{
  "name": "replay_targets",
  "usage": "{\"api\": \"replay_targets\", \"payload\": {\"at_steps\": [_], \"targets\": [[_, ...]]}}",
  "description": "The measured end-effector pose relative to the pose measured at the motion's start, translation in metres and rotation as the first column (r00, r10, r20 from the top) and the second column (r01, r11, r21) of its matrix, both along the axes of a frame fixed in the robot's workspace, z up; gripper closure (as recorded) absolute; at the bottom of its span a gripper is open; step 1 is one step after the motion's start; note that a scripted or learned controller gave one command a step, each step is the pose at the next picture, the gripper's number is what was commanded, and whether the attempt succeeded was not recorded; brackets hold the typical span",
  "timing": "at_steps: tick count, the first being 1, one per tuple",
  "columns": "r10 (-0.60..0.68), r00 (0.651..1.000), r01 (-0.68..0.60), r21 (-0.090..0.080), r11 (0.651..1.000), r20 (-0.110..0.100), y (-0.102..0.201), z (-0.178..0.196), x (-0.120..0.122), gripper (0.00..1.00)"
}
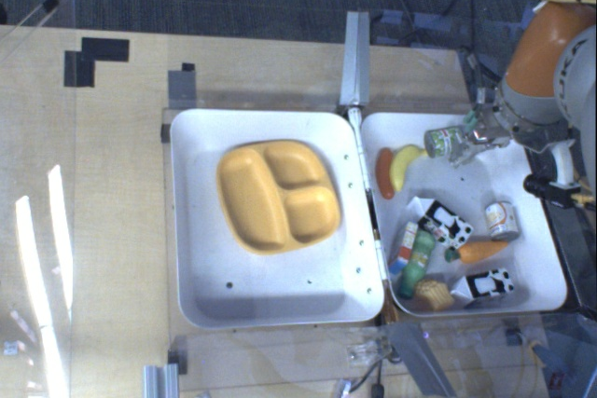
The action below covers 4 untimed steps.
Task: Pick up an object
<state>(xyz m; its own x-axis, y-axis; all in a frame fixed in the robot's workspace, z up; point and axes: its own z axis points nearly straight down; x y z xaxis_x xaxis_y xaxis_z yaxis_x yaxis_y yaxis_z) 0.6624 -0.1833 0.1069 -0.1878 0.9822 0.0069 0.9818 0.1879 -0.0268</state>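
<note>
Two white bins sit side by side on the worktop (pixel 112 200). The left bin (pixel 196 294) has lots of bare floor around a big yellow tray (pixel 277 196) with three dips in it. That tray looks stiff and smooth, and it is too wide for a small pincer to take hold of. The right bin (pixel 550 294) is smaller and crowded, so there is little room to move low down in it.

The grey arm (pixel 550 70) with its orange band comes in at the upper right of the frame. Its pincer (pixel 480 133) hangs over the top part of the right bin, close to the bin's back wall. A small see-through jar (pixel 446 142) lies on its side just to the left of the tips. I cannot tell if the pincer is open or closed, or if it has the jar.

The jar looks light, hard and slippery, and it may roll. I think the best hold is across its round middle.

Just left of the jar lie a yellow banana (pixel 407 165) and a red thing (pixel 384 172), touching each other. Both look smooth and light.

Lower down are a green bottle (pixel 419 261), an orange carrot (pixel 483 251), a little tin can (pixel 502 220), two black and white boxes (pixel 446 224) and a tan lump (pixel 433 295). They sit packed close together, so tips going down there could bump a neighbour. The can stands a bit apart, near the right wall.
</note>
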Motion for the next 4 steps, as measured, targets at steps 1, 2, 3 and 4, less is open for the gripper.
{"api": "replay_targets", "payload": {"at_steps": [1, 2, 3, 4], "targets": [[0.003, 1.0, -0.003, -0.001, 1.0, -0.002, 0.0, 0.008, 0.001, 1.0], [0.005, 1.0, -0.005, -0.001, 1.0, 0.001, 0.0, 0.009, 0.002, 0.0], [0.224, 0.974, -0.224, -0.004, 0.975, 0.034, 0.056, -0.02, -0.01, 0.0], [0.3, 0.954, -0.3, 0.002, 0.954, 0.018, 0.055, -0.017, 0.006, 0.0]]}}
